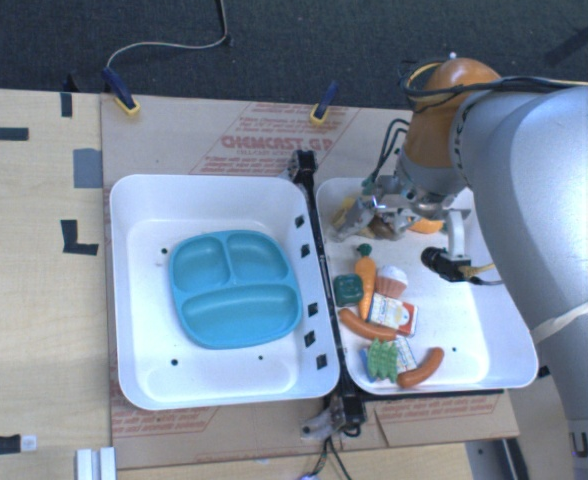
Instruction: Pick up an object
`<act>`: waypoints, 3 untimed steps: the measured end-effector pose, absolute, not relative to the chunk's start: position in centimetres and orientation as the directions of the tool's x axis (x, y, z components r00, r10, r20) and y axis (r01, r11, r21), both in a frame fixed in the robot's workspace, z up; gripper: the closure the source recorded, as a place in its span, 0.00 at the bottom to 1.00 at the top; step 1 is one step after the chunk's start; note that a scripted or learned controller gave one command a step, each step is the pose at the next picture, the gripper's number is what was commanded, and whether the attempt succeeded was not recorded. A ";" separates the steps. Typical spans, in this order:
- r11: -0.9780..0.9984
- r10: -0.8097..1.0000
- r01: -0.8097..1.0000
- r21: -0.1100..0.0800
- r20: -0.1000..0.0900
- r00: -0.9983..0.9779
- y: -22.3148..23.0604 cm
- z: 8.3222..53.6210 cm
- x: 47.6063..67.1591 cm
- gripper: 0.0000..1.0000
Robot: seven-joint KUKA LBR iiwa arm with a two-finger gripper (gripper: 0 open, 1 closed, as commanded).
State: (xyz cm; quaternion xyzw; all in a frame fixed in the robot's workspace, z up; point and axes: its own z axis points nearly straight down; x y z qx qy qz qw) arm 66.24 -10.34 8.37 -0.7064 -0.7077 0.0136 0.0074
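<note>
The right bin (486, 340) holds a pile of toy food. An orange carrot (366, 278) lies beside a small dark green piece (348, 289). Below them are a white and red carton (392, 306), a red sausage (364, 325), a green broccoli (380, 360) and a second sausage (422, 366). My gripper (370, 216) is low over the bin's far left corner, above the carrot's tip. A brown piece (382, 228) and an orange piece (429, 226) lie right under the wrist, partly hidden. Nothing is seen held.
A blue divided plate (236, 288) lies in the left bin (134, 268). The divider between the bins (314, 268) runs just left of the gripper. Two yellow clamps (122, 93) (324, 108) hold the cardboard at the back edge.
</note>
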 end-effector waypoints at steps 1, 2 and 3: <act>0.002 1.000 1.000 -0.030 -0.010 -0.002 -10.3 8.4 66.2 0.00; 0.001 1.000 1.000 -0.030 -0.007 -0.001 -10.1 8.5 66.2 0.00; 0.003 1.000 0.999 -0.032 -0.004 -0.003 -10.2 8.4 66.2 0.00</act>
